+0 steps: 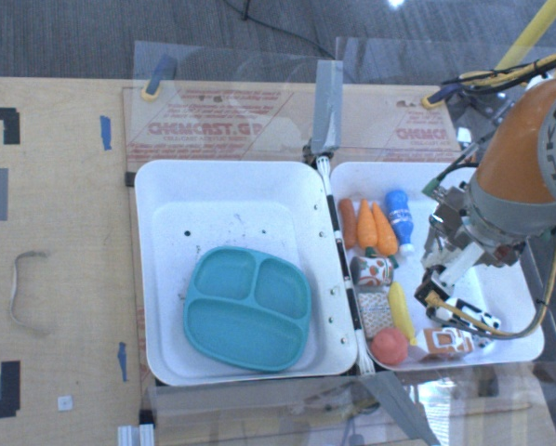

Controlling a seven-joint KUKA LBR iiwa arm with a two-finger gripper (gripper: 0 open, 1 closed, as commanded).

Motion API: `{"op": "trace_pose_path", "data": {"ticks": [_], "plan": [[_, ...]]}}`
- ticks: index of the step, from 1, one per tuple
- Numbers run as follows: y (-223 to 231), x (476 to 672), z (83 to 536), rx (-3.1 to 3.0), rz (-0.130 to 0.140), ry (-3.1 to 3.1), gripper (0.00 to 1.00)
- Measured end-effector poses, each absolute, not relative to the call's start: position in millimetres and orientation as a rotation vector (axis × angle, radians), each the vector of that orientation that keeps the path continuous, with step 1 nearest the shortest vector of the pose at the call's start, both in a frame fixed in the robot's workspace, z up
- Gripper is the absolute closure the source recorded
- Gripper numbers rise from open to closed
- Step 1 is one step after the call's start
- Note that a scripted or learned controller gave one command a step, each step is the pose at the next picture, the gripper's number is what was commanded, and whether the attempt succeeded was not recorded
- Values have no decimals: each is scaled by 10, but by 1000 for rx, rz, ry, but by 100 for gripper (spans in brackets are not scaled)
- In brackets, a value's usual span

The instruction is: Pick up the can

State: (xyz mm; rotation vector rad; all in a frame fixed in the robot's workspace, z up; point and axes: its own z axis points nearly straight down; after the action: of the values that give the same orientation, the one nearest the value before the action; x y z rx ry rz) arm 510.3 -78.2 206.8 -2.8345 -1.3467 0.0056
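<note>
White plastic forms two shallow bins set side by side on a wooden bench, seen from above at a slant. The left bin (pixel 157 193) holds a teal divided plate (pixel 248 308) with three compartments, lying flat toward the near side.

The right bin (pixel 524 295) is crowded along its left wall. From far to near sit two orange carrots (pixel 367 225), a blue and white bottle (pixel 399 216) just beside them, then the can (pixel 373 272) (small, lying on its side, with a printed label), a yellow banana (pixel 401 310), a speckled mesh-patterned item (pixel 375 315), a red ball (pixel 390 347) at the near corner, and a small orange and white carton (pixel 447 343) next to the ball.

The grey arm with its orange band (pixel 527 151) reaches in from the right. Its gripper (pixel 442 297) hangs over the middle of the right bin, to the right of the can and apart from it. Whether it is clenched or released cannot be told, and nothing is seen in its grasp.
</note>
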Motion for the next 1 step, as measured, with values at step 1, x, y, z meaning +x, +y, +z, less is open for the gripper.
{"op": "trace_pose_path", "data": {"ticks": [1], "plan": [[-689, 4793, 2688, -2561, 0, -1821, 100]]}}
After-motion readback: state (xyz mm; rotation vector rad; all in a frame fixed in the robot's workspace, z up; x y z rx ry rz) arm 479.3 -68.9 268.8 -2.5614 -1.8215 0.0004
